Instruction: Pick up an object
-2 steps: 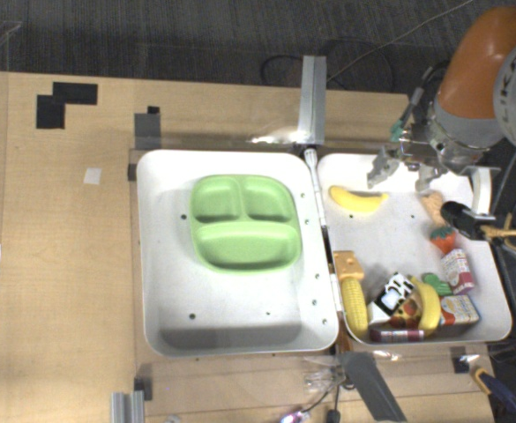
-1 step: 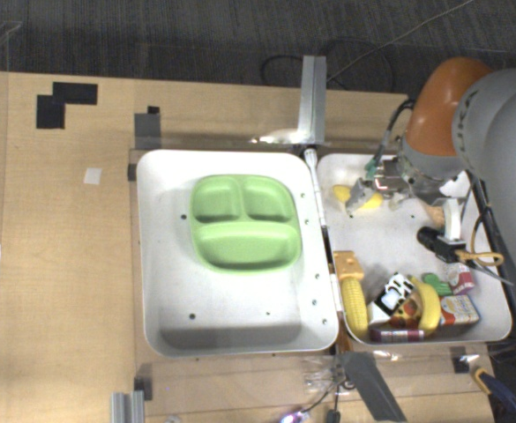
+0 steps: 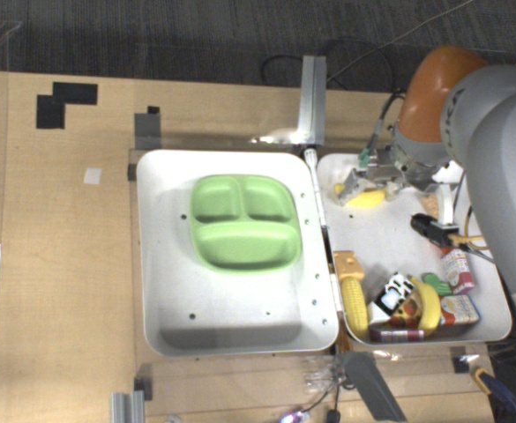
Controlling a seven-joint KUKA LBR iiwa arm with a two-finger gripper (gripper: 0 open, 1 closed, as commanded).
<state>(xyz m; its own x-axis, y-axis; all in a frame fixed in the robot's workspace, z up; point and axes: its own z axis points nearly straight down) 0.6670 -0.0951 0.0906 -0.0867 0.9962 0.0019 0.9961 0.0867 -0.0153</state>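
Green divided plate [image 3: 243,222] in left bin [image 3: 165,263]. Right bin [image 3: 372,236]: corn cob [image 3: 354,300] at near-left corner, clutter beside it. Yellow object [image 3: 366,198] at far-left corner, directly under gripper [image 3: 361,181], touching fingertips. Finger spread: cannot tell, too blurred.

Even overhead light, soft and slightly blurred, casts a grey shadow along the left shallow white plastic bin [image 3: 165,236]'s near edge.

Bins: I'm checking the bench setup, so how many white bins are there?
2. The left bin holds a green divided plate; the right bin holds the small objects, with the gripper over its far left corner.
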